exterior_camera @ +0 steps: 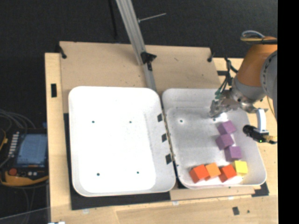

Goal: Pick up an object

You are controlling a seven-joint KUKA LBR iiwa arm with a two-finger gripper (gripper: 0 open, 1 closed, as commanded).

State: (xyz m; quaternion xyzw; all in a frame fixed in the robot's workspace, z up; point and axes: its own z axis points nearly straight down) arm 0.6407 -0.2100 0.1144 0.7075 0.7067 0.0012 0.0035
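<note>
The gripper (217,110) hangs low in the right bin (187,139), just at 11 o'clock of the purple blocks (227,139). Whether it grips anything, I cannot tell

The scene is lit evenly from above, and no hard shadows are cast. The left bin (114,139) is rendered near pure white, and surface detail is largely lost to overexposure. The right bin (196,134) is rendered greyer, with a faint mottled texture visible. The tabletop (103,64) is reproduced in a flat, muted tan. The surrounding floor (46,13) is recorded very dark. Overall sharpness is low: edges are soft, and the coloured blocks (217,171) are shown with slightly smeared outlines. Saturation is preserved in the blocks.
</note>
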